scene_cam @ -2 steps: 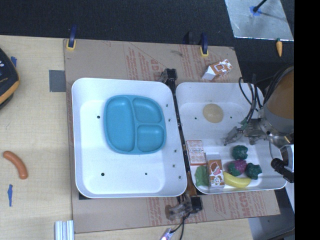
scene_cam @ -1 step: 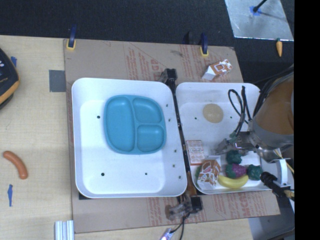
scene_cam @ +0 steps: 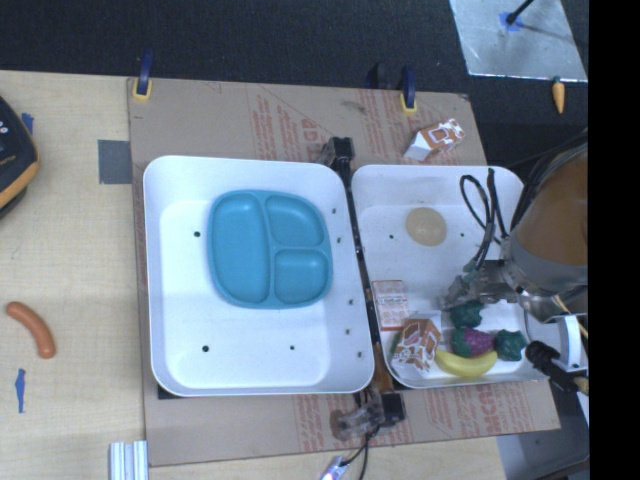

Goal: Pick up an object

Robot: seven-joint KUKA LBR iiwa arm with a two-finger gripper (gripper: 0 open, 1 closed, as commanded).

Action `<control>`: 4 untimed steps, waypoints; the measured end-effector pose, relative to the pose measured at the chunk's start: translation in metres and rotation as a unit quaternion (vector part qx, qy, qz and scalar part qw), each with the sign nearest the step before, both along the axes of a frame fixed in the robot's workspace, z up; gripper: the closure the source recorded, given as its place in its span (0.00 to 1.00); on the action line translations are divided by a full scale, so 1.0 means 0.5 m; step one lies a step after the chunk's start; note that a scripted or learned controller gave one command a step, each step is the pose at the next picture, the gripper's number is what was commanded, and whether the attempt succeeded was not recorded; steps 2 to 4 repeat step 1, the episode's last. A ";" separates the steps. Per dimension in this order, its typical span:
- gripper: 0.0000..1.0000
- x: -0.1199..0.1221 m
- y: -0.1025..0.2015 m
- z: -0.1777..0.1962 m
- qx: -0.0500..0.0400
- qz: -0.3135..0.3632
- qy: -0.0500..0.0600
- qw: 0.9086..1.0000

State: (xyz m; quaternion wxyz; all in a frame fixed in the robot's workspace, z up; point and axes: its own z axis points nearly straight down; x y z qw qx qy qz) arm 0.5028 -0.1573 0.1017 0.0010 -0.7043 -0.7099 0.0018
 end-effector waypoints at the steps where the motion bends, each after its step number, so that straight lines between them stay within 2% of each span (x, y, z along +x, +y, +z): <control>1: 1.00 0.214 0.219 0.183 0.002 0.000 -0.002 1.000; 4: 1.00 0.214 0.219 0.183 0.002 0.000 -0.002 1.000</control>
